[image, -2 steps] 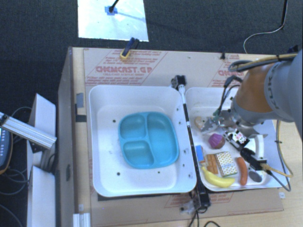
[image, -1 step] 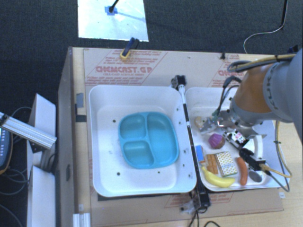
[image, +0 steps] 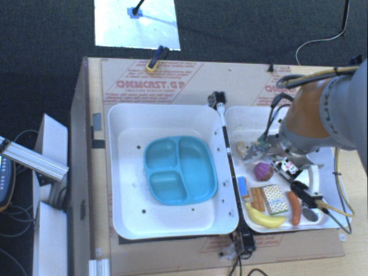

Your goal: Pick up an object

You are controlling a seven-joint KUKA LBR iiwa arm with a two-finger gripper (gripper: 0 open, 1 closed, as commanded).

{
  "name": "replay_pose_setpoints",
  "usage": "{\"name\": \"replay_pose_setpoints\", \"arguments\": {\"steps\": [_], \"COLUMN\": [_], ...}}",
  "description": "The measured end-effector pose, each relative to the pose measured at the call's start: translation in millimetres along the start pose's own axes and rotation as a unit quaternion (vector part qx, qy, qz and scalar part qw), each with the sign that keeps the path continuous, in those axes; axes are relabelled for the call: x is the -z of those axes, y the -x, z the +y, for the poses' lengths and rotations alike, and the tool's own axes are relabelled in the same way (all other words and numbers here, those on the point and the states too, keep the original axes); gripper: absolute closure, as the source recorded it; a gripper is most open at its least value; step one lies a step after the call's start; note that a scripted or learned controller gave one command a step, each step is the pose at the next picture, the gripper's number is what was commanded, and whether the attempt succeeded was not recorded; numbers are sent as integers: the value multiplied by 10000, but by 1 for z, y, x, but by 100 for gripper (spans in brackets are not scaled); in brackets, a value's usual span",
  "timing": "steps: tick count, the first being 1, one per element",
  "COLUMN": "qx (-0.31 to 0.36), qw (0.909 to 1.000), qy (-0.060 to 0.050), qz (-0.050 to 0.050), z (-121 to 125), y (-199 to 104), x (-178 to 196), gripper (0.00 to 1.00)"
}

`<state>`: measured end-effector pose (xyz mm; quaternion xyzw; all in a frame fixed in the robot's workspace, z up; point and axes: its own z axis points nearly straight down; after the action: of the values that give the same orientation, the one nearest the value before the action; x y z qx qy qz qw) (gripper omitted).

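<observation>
Arm [image: 322,111] over the right bin [image: 247,115], gripper [image: 257,150] low among the objects.

You see the grey arm with its orange band reaching in from the right, and the gripper sits down in the right bin's upper left part, just above the purple ball [image: 263,171]. You cannot tell how far the hand is open or whether it has hold of anything; its tip is blurred against a pale object there. The ball lies near the bin's middle. Below it you find a small box [image: 275,199], a blue block [image: 242,187] by the divider, a banana [image: 263,217] along the bottom edge and an orange sausage [image: 295,207] beside the box. The left bin [image: 125,132] holds a blue tray [image: 179,169] with three compartments, lying flat near its middle.
</observation>
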<state>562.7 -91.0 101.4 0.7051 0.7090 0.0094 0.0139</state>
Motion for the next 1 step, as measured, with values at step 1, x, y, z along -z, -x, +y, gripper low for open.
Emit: {"name": "replay_pose_setpoints", "arguments": {"steps": [1], "qx": [-3], "qw": [10000], "qy": [52], "qz": [-19], "z": [1], "y": [1], "x": [-2], "gripper": [0]}}
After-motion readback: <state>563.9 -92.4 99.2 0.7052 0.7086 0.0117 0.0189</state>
